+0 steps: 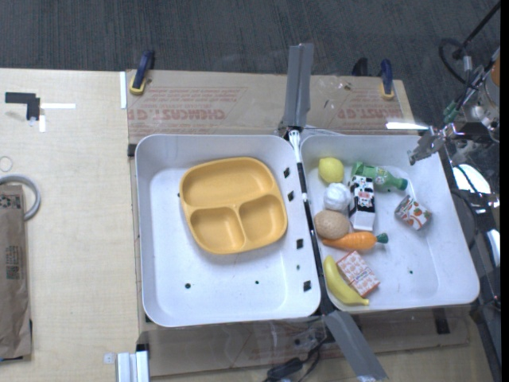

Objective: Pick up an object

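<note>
Seemingly at the very start: approach step, nothing lifted yet, every candidate object lying in the right bin (445, 237). Spread across a pale wooden surface (71, 213), with cardboard sheeting under the bins and dark grey carpet beyond the far edge. Left bin (159, 293) carrying a yellow divided tray (233, 204), well apart from the pile. Perched at the right bin's far right corner, a metallic hand (433, 140), above the rim and well clear of the objects; whether open or closed, impossible to tell at this size and angle. Clustered along the right bin's left wall: a banana (338, 285) with a small orange-patterned box (359, 274) lying on it, a carrot (355, 241), a brown potato-like lump (332, 224), a cow-patterned carton (363, 192), a green bottle (382, 177), a lemon (331, 169), a white ball (337, 196). Lying alone to the right, a small juice carton (413, 212), nearest the hand. Next move probably calling for a swing leftward over the bin and a descent onto one item; the lone carton likely the easiest target, the packed cluster risking a missed or double grip. Blue clamps (143, 70) pinning the cardboard at the back.
</note>
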You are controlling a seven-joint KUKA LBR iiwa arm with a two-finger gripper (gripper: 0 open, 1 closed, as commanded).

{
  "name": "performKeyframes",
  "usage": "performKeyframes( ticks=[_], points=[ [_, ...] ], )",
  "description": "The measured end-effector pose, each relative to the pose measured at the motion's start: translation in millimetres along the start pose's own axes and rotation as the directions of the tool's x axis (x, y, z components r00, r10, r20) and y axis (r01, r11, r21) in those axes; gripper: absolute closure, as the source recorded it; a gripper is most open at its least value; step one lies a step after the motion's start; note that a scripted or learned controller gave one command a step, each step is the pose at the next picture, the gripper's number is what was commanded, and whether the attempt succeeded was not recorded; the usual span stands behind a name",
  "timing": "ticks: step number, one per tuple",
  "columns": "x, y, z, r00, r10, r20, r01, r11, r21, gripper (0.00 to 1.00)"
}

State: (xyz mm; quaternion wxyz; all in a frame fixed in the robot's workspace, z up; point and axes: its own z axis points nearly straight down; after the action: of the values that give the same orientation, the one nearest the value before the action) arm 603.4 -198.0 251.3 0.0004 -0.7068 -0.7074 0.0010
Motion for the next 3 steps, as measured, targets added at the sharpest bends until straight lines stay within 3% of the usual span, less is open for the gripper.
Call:
performKeyframes(
  ticks=[1,2,3],
  points=[
    [43.4,-52.4,91.2,0.999,-0.055,-0.001,0.055,0.999,0.0,0.0],
    [42.3,-52.0,82.2,0.999,-0.052,0.0,0.052,0.999,0.0,1.0],
    [42.3,-52.0,82.2,0.999,-0.052,0.0,0.052,0.999,0.0,0.0]
  ],
)
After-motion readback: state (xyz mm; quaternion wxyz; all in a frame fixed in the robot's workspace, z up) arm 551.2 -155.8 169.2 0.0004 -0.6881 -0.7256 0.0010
